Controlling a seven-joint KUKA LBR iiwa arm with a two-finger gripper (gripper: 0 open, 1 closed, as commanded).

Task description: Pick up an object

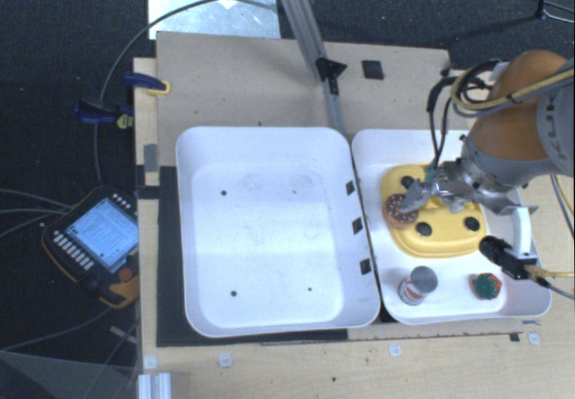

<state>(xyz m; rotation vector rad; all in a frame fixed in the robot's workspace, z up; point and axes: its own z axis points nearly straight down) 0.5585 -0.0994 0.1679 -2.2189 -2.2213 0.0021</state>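
Gripper (420,198), grip unreadable, sits low over the yellow block (437,226) in the right bin (539,303); nothing lifted yet.

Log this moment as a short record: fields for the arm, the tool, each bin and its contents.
arm: grey with orange band, reaching in over the right bin
tool: low over the yellow tray, beside the brown disc
right bin: holds yellow tray, brown disc, grey cylinder, small green-and-red object
left bin: white, a few dark dots on its floor
grasp: nothing seen between the fingers
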